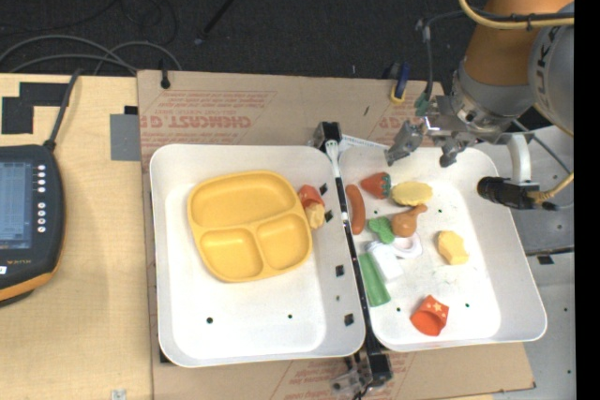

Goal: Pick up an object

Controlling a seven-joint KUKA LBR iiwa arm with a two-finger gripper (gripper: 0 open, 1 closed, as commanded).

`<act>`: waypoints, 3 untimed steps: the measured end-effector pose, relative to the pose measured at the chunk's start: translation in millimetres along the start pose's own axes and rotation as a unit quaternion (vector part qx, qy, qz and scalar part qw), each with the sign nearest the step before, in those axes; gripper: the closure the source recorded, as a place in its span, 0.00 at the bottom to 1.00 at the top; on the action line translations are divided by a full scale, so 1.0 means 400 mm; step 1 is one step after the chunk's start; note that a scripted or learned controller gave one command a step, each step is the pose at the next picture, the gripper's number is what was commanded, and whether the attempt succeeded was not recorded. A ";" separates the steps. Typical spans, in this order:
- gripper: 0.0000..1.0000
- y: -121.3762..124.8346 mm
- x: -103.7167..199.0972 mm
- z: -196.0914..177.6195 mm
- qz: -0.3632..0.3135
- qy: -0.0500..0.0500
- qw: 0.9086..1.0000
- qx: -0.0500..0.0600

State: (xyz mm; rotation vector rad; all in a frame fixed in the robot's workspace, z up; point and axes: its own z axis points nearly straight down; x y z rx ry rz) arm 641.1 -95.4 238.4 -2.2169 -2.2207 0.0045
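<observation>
Currently the tool (424, 143) hovers with fingers spread, gripping nothing, at upper right; the yellow food piece (412, 193) lies just below it in the frame.

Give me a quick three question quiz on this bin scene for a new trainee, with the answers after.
1. True or false: the yellow divided tray lies in the left bin.
2. Which is nearest the gripper: A the red pepper piece, B the yellow oval piece, C the yellow chunk?
3. Fill in: the gripper hangs over the ___ bin.

Key: 1 true; 2 B; 3 right.
</observation>
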 end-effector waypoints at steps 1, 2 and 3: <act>0.00 -0.132 0.176 -0.165 -0.003 0.001 1.000 -0.002; 1.00 -0.129 0.166 -0.175 -0.001 0.000 1.000 0.002; 1.00 -0.320 0.262 -0.315 -0.001 0.000 1.000 -0.001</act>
